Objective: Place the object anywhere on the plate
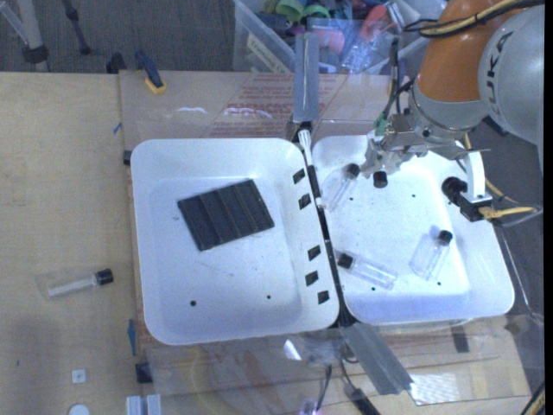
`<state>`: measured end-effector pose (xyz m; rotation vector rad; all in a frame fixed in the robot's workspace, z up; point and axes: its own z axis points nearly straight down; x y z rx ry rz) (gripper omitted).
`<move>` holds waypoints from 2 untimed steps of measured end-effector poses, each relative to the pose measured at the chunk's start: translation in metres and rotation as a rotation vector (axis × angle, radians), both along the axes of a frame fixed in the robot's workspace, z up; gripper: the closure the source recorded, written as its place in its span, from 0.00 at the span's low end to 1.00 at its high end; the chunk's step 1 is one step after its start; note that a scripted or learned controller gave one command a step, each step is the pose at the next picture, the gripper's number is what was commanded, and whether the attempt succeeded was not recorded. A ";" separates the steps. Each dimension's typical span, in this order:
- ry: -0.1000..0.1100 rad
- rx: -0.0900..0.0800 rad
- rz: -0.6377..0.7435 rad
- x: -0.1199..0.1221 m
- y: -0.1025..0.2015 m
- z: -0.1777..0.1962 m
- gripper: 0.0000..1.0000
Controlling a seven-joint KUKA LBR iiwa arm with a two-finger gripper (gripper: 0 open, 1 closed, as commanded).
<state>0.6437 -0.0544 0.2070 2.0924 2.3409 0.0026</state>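
Camera view: finds gripper (pixel 380 158) poised well right of the plate (pixel 226 214), open or closed impossible to tell, nearest vial (pixel 337 188) lying just plate-side of it; risks a glancing pinch on that slick round body, rolling it away or dropping it short of the plate.

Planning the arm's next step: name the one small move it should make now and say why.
Probably lower the gripper toward the nearest clear vial at the right bin's back-left. The gripper hovers above that bin, no vial shows between its fingers, and the dark ridged plate lying in the left bin bears nothing yet.
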 end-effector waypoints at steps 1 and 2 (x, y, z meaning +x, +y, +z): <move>0.001 0.001 -0.179 0.016 0.096 -0.023 1.00; -0.024 -0.023 -0.017 -0.004 0.124 -0.039 1.00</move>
